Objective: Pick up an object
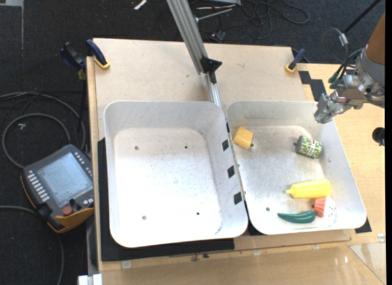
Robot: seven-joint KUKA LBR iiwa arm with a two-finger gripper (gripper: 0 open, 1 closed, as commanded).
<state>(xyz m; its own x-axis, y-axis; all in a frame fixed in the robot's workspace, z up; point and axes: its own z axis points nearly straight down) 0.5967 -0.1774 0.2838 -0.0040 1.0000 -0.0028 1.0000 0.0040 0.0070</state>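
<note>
Camera view. The arm (373,63) enters from the right, and the gripper (323,113) hangs over the upper right rim of the right bin (269,112). Nothing sits between its tips. Whether the tips are apart or together cannot be told; they read as 1 grey mass at this size.

Step in hand: approach. No object is lifted; all 5 lie on the bin floor.

Candidate objects, placed from the gripper:
1. The can (309,146), green and white, lies just below the gripper and slightly toward the bin centre. It is the nearest item.
2. The yellow block (244,137) lies well to the left of the gripper, near the divider between the 2 bins.
3. The yellow bottle (309,188) lies farther below, on its side.
4. The orange piece (320,206) touches or nearly touches the bottle at its lower edge; which cannot be told.
5. The green pepper (297,217) lies just beside the orange piece, farthest from the gripper.

The left bin (162,173) lies well to the left of the gripper.

Next move, as a judgement: descend onto the can, tips spread wide enough to straddle it. The can may roll.

Hidden or unclear: the arm is cut off by the frame edge above the wrist. The can's label is too small to read.
</note>
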